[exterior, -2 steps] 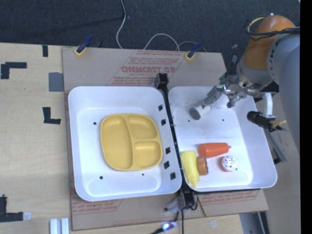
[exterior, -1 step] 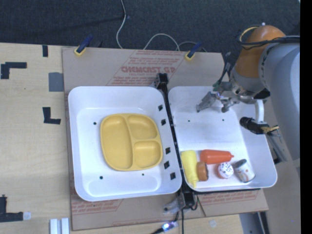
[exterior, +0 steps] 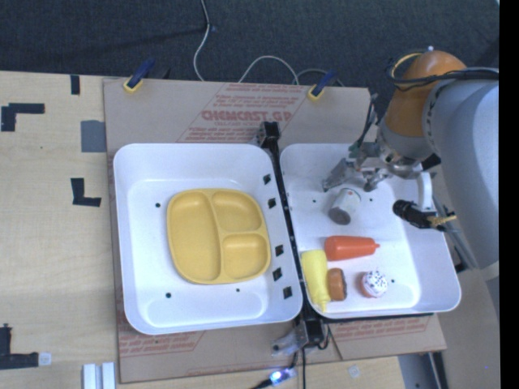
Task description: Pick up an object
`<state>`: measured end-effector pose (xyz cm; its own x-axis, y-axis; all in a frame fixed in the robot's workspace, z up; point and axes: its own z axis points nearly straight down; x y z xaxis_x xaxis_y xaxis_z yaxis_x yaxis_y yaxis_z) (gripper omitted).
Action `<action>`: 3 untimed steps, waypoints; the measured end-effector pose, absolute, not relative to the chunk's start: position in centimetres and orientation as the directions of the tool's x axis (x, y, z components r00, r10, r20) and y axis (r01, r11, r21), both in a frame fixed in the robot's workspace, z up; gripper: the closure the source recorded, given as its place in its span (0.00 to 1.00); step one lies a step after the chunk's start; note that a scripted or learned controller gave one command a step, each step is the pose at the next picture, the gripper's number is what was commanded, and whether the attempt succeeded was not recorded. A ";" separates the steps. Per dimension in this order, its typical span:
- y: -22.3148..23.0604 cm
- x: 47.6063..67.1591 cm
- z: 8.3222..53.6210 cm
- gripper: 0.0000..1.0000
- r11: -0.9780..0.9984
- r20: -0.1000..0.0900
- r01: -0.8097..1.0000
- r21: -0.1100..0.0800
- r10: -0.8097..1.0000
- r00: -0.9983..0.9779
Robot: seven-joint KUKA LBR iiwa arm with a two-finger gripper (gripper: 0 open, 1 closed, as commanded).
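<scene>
The camera view looks down on two white bins on the table. The left bin [exterior: 138,168] bears a yellow divided plate [exterior: 217,235]. The right bin [exterior: 434,290] holds the loose things: a small grey cylinder [exterior: 342,207] lying tilted near the bin's middle, an orange toy carrot [exterior: 350,248] just in front of it, a yellow mustard-like bottle [exterior: 315,275] along the inner wall, a small brown piece [exterior: 336,284] touching that bottle, and a little white-and-red cupcake-like toy [exterior: 374,283] near the front.

The gripper [exterior: 357,181] hangs over the back half of the right bin, just above and beside the grey cylinder. Whether the jaws are open or closed I cannot tell; the metal parts blur together from this angle, and nothing is plainly seen between them.

The cylinder is the likeliest target. It looks light, stiff and smooth, so it may roll or slip if pinched off-centre; a grip across its round body at mid-length seems safest. The carrot, lying apart from the others, would be an easy alternative, taken across its thick middle
</scene>
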<state>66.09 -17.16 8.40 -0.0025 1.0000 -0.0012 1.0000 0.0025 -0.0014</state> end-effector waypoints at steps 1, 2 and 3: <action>-17.2 66.2 9.6 1.00 0.004 -0.003 1.000 0.002 1.000 -0.004; -17.7 65.6 14.6 1.00 0.001 -0.001 1.000 0.004 1.000 -0.001; -17.6 65.7 20.0 1.00 0.002 -0.001 1.000 0.005 1.000 -0.002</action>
<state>65.71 -17.64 20.00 -0.0021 1.0000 -0.0012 1.0000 0.0021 0.0046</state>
